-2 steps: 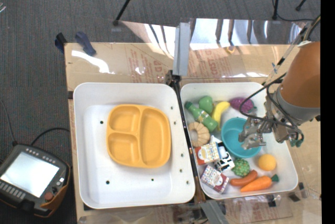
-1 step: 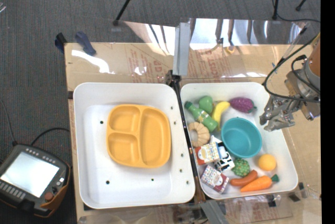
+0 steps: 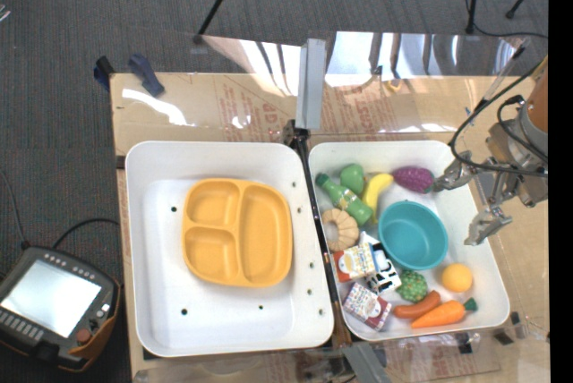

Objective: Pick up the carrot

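Over the right bin's point(image 3: 498, 283) far edge I hang with my gripper point(image 3: 467, 204) spread wide and holding nothing, well apart from the carrot point(image 3: 440, 315), which lies flat in the near corner with its green top pointing right. My worry is the crowding: the sausage point(image 3: 416, 308) presses along its upper side and the orange point(image 3: 457, 277) sits just above, so I could pinch those instead or jam against the bin wall.
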You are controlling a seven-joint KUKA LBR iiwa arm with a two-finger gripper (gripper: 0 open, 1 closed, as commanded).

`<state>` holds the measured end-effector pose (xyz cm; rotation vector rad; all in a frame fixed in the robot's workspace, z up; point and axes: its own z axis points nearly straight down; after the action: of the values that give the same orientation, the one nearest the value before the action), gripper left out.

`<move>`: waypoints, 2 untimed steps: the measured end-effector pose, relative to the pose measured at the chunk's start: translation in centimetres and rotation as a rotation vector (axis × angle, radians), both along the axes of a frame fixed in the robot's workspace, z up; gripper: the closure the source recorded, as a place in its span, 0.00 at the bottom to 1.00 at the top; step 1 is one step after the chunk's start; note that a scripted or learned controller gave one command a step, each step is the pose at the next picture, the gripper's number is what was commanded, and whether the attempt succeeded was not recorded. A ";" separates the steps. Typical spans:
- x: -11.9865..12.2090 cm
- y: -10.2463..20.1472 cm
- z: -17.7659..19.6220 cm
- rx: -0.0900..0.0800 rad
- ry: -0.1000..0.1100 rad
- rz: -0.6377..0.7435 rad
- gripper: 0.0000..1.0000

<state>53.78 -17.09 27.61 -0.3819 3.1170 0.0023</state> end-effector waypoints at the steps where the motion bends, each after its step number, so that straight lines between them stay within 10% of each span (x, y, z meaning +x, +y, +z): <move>1: -1.6 -3.5 -9.5 0.004 0.007 0.171 0.00; 2: -3.7 -2.3 -18.6 -0.002 -0.016 0.304 0.00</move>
<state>50.03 -19.41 9.05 -0.8447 3.0085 -0.0041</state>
